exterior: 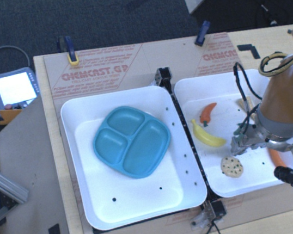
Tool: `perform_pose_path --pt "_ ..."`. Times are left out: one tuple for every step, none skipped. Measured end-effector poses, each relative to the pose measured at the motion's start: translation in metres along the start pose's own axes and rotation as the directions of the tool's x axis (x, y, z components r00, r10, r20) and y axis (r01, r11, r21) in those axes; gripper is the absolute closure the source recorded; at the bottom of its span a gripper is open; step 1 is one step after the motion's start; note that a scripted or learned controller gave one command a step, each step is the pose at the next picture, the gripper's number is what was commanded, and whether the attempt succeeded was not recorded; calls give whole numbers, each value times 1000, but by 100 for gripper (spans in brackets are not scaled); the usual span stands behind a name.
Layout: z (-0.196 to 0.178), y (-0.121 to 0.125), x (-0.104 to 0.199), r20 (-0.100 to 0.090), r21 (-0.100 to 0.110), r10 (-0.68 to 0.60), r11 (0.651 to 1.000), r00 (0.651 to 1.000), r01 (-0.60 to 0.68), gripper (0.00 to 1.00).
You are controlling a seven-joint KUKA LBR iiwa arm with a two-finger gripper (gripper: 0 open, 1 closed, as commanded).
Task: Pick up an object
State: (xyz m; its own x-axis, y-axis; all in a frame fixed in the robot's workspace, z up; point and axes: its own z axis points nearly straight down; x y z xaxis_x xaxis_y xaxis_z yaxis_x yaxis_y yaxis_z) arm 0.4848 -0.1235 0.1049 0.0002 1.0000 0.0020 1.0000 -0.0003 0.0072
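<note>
Nothing has been lifted yet, as far as you can see. Nearest you in the right bin (224,188) lies the cookie (231,167), flat on the floor of the bin. Just beside and above it, the gripper (240,142) hangs low over the bin, between the cookie and the banana (208,135); you cannot tell how it is set, since the arm's body covers much of it. An orange piece (276,157) peeks out under the arm. Farther back sits the chili pepper (208,112), close to the banana's top end. Over in the left bin (80,151), the blue divided plate (132,141) rests untouched. By my reading, the whole grasp and lift remain ahead of you.
</note>
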Motion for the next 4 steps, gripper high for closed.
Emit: perform_pose_path --pt "-45 -5 -3 4 3 0 1000 1000 0 100" --pt "-108 -2 -1 5 -1 -2 1000 1000 2 100" --pt "-171 -4 -4 5 -2 -2 1000 1000 2 100" --pt "-169 -3 -4 4 4 -1 1000 1000 1 100"
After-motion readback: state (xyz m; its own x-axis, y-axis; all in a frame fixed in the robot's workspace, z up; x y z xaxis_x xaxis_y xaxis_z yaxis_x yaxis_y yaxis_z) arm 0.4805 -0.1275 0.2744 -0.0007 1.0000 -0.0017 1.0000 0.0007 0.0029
